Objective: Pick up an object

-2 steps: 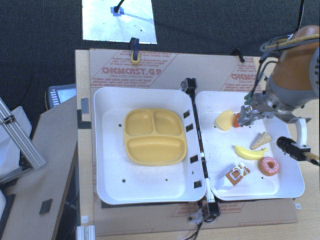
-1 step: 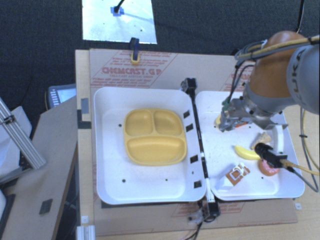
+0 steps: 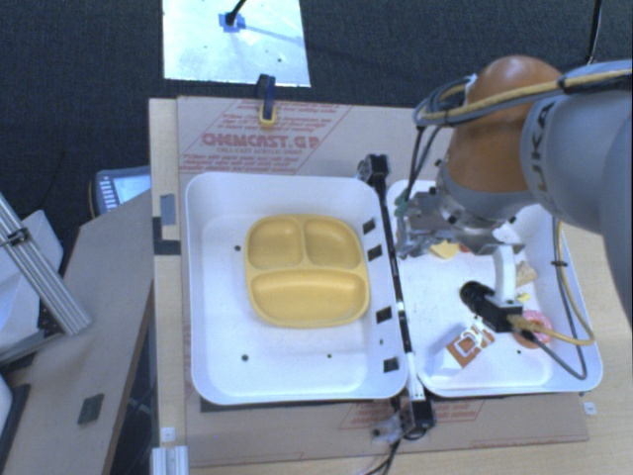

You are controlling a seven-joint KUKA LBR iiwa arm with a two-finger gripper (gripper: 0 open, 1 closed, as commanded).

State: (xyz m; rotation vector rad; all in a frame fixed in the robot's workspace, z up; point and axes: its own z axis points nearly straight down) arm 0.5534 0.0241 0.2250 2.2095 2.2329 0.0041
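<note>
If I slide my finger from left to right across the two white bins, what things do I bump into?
Yellow divided tray in the left bin → small brown-and-white thing → small pink thing, both in the right bin.
</note>
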